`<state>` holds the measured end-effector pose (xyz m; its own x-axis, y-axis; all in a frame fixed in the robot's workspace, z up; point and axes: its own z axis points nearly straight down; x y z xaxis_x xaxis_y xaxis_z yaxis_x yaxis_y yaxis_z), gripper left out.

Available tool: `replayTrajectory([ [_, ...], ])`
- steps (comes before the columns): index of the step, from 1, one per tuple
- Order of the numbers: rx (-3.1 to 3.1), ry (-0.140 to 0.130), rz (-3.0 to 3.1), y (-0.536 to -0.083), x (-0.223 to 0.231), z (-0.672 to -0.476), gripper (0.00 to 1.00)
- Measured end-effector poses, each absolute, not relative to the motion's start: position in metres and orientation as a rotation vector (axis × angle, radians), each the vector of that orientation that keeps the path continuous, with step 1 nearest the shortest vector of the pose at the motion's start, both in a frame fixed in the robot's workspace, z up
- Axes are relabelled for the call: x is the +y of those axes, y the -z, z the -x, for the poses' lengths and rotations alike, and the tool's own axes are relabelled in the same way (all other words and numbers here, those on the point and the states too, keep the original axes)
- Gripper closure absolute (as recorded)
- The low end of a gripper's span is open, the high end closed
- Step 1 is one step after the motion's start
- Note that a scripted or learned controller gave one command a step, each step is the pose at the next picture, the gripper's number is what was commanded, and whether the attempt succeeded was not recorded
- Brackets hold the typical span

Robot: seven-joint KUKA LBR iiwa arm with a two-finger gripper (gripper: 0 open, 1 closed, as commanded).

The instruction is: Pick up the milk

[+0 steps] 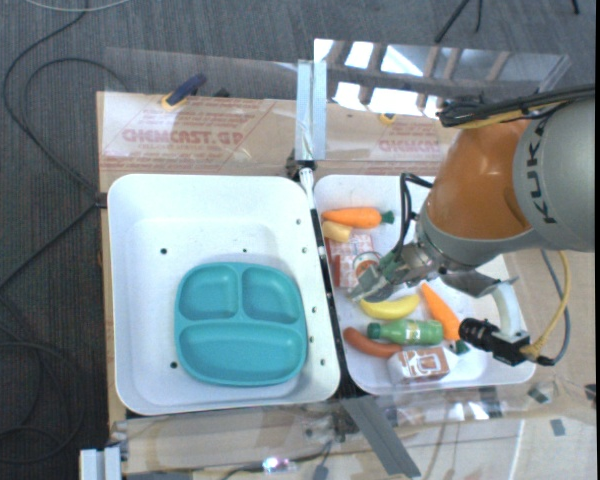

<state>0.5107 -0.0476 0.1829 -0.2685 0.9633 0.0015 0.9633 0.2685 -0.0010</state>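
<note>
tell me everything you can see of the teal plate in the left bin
The plate is teal, looks like moulded plastic, and is a rounded rectangle with three sections: two smaller ones at the far side, one wide one at the near side. All three hold nothing. It lies flat on the floor of the left bin, toward the near right corner, with nothing else touching it.

The grey KUKA arm with its broad orange band (485,183) enters from the right of the camera view and angles down toward the left. Its wrist narrows to a grey metal section below the band. The two-finger metal tool (373,284) sits low at the arm's left end, pointing down and left. Whether its fingers are parted cannot be determined.
</note>
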Motion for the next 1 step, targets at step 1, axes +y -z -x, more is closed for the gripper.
replayTrajectory([
  [1,-2.359,-0.004,2.071,-0.1919,0.0548,-0.4832,1.00],
])
